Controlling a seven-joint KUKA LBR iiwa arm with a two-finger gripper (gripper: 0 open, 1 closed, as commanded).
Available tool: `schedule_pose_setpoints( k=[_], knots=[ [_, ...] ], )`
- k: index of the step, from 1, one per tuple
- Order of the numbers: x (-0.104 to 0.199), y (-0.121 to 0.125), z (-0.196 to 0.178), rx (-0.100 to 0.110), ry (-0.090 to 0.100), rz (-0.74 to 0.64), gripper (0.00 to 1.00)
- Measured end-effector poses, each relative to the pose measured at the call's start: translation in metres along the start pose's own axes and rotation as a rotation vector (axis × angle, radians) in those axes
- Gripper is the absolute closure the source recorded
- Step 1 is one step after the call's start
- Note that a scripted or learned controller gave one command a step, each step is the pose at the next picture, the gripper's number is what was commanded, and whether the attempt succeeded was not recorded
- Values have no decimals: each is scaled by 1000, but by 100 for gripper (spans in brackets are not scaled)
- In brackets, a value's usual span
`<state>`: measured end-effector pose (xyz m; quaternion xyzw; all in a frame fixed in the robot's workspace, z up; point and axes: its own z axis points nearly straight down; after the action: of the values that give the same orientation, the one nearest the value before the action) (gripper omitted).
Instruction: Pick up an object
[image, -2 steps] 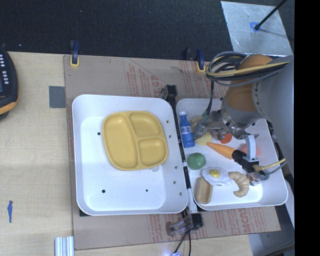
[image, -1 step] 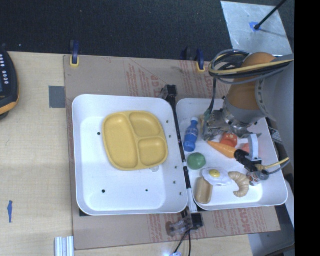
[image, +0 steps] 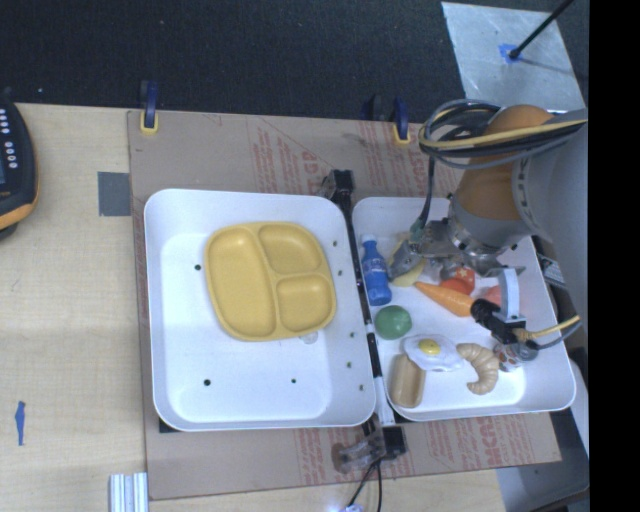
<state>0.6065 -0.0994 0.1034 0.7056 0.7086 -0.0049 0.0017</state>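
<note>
End effector (image: 432, 256) low over the orange, tapered carrot (image: 443, 296) — grip state cannot be told.

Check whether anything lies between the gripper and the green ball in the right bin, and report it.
The gripper is low in the right bin, among the toys near its far side. The green ball lies nearer the camera, by the divider. Between them, the blue bottle sits to the left and the carrot to the right; the gap between looks narrow.
</note>
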Motion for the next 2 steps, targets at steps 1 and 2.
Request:
schedule_pose_setpoints(
  k=[1,2],
  knots=[
    [1,0,-10,1,3,-3,100],
    [1,0,-10,2,2,-4,0]
  ],
)
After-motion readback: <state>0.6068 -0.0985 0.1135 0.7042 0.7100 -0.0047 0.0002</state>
